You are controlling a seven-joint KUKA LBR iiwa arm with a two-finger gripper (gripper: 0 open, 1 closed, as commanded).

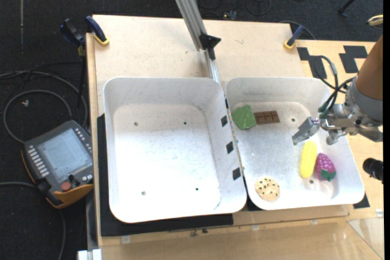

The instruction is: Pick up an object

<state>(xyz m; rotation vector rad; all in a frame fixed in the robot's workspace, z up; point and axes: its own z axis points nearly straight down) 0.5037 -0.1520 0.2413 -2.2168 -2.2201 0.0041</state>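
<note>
Right bin (286,91): claw (317,133) spread wide, holding nothing, poised just above corn (308,159), beside grapes (325,166).

No readable text, label, brand or number anywhere. Teach pendant (59,161) screen too blurred to read. Black-and-white marker patches (341,59) on tabletop (158,52): patterns, no letters.

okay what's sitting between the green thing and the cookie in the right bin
Nothing: in the camera view, bare white floor of the right bin runs from the green item down to the cookie. The chocolate bar lies off to the side.
</note>
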